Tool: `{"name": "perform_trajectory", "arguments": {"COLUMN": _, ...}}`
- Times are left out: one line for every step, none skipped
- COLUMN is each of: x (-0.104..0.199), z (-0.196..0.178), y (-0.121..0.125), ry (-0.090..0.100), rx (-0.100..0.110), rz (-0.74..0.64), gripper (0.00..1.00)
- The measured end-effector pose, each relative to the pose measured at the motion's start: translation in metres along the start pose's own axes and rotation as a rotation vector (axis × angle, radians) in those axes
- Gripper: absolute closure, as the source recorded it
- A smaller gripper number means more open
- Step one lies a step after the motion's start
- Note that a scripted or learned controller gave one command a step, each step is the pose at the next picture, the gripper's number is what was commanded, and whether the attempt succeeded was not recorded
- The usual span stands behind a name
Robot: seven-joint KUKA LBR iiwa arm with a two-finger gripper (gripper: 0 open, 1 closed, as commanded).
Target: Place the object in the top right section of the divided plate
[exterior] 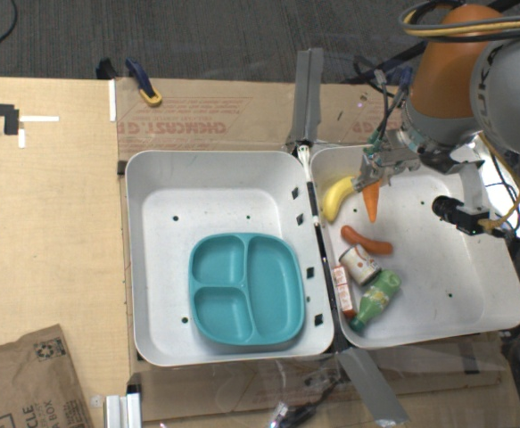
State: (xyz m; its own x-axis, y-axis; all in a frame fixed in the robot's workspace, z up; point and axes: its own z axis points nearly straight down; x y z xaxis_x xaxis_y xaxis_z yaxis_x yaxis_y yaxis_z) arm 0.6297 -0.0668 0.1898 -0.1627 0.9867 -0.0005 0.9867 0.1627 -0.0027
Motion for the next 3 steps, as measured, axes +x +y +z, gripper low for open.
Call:
{"name": "perform_trajectory", "arguments": {"x": 0.083, "z": -0.067, "y": -0.017, "ry": -0.001, "rx": 0.001, "rz": 0.118, "gripper": 1.0}}
{"name": "perform_trajectory", "arguments": {"x": 0.152, "z": -0.048, "y": -0.053, "ry": -0.001, "rx": 0.004, "rz": 0.009, "gripper": 1.0}}
{"name": "perform_trajectory", "arguments": {"x": 0.22, "z": -0.031, "y": -0.07, "ry": -0.001, "rx": 0.004, "rz": -0.176, "gripper": 1.0}}
